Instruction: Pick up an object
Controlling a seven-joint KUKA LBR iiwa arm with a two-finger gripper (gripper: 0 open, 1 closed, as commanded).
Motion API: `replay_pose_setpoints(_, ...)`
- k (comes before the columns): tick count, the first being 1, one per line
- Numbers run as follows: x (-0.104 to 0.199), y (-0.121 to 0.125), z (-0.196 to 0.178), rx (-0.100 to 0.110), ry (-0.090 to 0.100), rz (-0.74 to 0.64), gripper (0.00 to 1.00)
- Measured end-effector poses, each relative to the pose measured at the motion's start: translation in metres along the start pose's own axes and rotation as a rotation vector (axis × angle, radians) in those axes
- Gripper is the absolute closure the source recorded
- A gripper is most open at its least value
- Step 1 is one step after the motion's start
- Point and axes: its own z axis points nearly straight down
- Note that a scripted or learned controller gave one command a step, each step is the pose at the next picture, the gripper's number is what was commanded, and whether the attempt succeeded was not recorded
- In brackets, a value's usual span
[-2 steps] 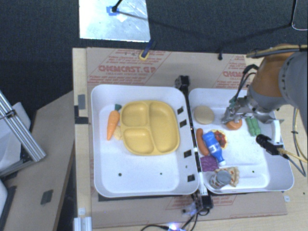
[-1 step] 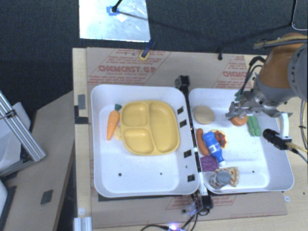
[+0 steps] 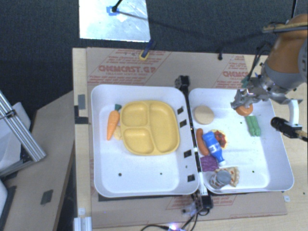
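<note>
My gripper point(image 3: 240, 102) hangs over the far right part of the right bin point(image 3: 274, 162), right above a small orange object point(image 3: 245, 111) and touching or nearly touching it. Close by on the bin floor lies a green piece point(image 3: 253, 125). Along that bin's left side are a beige round bun point(image 3: 203, 114), an orange sausage point(image 3: 199, 141), a blue bottle point(image 3: 213, 148), a red item point(image 3: 221, 137), a purple item point(image 3: 209, 163), a grey can point(image 3: 221, 178) and a tan cracker point(image 3: 234, 173).
The left bin point(image 3: 106, 177) holds a yellow divided plate point(image 3: 147, 127) and a toy carrot point(image 3: 112, 123) at its left. A black-clipped divider point(image 3: 187, 129) separates the bins. The arm's body point(image 3: 286, 57) looms over the right bin's far corner.
</note>
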Motion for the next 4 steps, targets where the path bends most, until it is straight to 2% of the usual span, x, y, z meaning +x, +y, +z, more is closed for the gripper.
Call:
replay_pose_setpoints(1,0.000,0.001,-0.017,0.004,0.000,0.000,1.00)
replay_pose_setpoints(4,0.141,-0.027,-0.001,0.009,0.003,-0.003,1.00)
